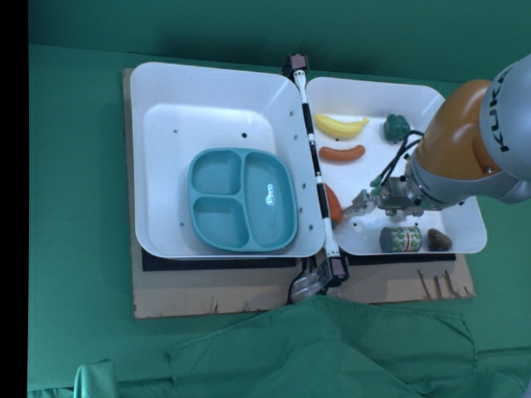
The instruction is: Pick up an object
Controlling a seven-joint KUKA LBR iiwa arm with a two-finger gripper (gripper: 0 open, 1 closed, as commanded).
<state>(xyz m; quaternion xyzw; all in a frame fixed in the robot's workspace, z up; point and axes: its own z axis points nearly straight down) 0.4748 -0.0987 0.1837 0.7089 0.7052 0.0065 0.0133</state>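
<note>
Now the grey arm [489,152] with its orange band reaches in from the right and hangs low over the right bin [465,230]. Its tool [358,206] points to the left, toward the divider between the two bins, and its tip is very close to an orange-red round object [333,206] that lies at the left wall of this bin. I cannot tell if the fingers are apart or together, because they are small and pale against the white floor, and I also cannot tell if they touch the orange-red object or only stand beside it. Nothing is clearly seen between them. In the same bin, toward the far side, a yellow banana [341,125] lies, and just in front of it a red sausage [342,152]. A dark green object [396,126] sits near the far right corner, partly beside the arm. At the near edge a small can with a green label [401,240] lies on its side, and a brown lump [439,240] is just to its right, the two are nearly touching. The left bin [158,139] carries a teal plate with three compartments [242,199], lying flat in the middle. Both bins stand on a brown board [174,301] on the green counter [75,181], and a fold of green cloth [332,347] lies at the near side.
</note>
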